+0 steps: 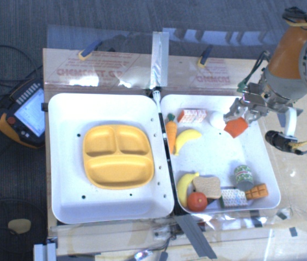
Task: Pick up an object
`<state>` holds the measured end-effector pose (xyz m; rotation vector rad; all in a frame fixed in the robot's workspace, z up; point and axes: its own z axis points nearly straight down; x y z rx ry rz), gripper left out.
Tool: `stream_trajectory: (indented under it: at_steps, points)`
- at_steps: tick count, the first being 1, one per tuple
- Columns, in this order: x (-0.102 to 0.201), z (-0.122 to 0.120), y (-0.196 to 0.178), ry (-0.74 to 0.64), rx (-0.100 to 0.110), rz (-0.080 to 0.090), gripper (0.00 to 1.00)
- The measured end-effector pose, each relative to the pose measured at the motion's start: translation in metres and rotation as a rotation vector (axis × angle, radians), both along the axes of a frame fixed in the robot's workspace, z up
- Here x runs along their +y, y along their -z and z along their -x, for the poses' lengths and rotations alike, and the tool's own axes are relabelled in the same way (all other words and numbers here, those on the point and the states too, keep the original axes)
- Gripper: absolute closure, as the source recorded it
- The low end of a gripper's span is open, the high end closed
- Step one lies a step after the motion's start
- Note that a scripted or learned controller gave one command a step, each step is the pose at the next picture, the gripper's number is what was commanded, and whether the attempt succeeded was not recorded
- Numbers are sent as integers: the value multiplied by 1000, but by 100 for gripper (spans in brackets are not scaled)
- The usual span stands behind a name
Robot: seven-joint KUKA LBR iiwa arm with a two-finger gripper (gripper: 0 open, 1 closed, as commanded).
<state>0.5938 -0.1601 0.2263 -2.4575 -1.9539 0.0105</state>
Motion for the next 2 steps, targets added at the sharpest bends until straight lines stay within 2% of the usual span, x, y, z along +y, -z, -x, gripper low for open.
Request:
stream_trajectory:
  at_steps: [1,2]
  points:
    - [-12,-14,-71,71,-1,2,100]
    - [-47,71,-58,-50,-1,-1,100]
